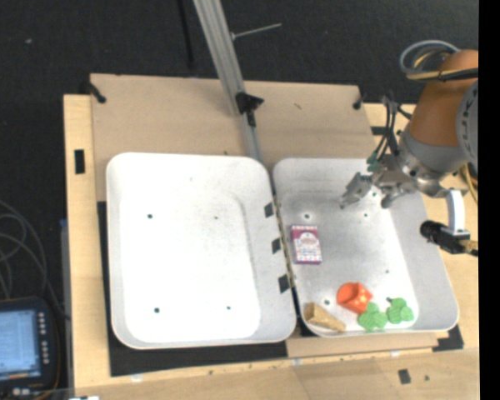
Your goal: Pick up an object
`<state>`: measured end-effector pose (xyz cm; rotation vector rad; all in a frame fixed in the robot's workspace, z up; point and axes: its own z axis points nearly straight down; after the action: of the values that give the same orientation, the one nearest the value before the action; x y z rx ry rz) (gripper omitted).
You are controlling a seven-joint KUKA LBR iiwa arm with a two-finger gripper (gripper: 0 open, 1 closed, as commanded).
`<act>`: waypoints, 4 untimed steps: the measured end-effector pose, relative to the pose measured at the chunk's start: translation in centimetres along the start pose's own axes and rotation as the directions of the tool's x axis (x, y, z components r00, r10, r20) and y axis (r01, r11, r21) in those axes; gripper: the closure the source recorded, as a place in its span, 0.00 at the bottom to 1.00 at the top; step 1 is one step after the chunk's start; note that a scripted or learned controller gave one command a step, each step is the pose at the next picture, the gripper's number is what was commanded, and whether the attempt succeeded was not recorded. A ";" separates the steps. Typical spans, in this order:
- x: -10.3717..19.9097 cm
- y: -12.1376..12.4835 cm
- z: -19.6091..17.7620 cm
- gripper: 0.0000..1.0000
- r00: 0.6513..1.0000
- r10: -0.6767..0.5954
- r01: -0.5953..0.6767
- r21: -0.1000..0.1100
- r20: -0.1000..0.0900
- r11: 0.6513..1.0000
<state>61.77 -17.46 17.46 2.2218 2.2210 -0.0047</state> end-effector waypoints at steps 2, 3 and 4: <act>-0.5 -0.8 7.5 0.00 1.000 0.004 -0.004 0.000 0.000 1.000; -0.6 -0.7 6.2 1.00 1.000 0.008 -0.008 -0.007 0.000 1.000; -0.3 -0.6 -0.2 1.00 1.000 -0.002 0.002 -0.010 0.000 1.000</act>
<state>61.17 -17.75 17.69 2.2145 2.2181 0.0063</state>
